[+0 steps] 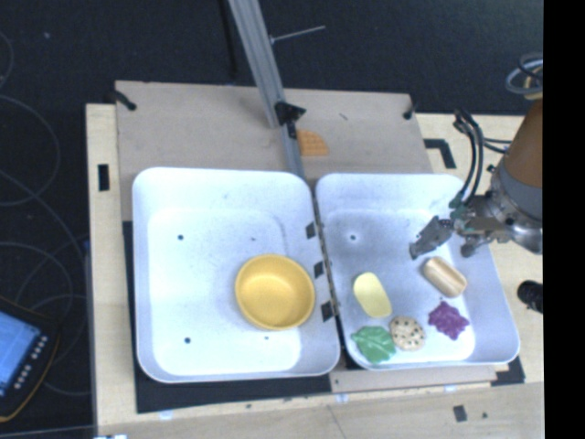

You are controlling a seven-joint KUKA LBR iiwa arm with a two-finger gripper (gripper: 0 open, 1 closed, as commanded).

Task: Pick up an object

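Two white bins sat side by side on the bench. The left bin [183, 245] held a yellow bowl [274, 291], upright, near its lower right part, close to the divider between the bins.

The right bin [384, 208] held five small items, all grouped in its lower half: a pale yellow oval piece [371, 294] near the middle; a green leafy piece [373, 342] at the bottom edge, just beside a round cookie with dark chips [408, 333]; a purple grape-like cluster [448, 319] to the right of the cookie; a tan bread-roll shape [443, 275] above the purple cluster.

The arm entered from the right, orange band visible at the frame edge. The gripper [450, 236] hung over the upper right part of the right bin, just above the tan roll. Its two fingers [428, 240] stood apart, with nothing seen between them. Whether the fingertips touched the roll or the bin floor could not be judged from this angle.

A small orange waffle-like item [312, 144] lay on the bench board behind the bins, beside a grey metal strut [260, 53] running up out of view
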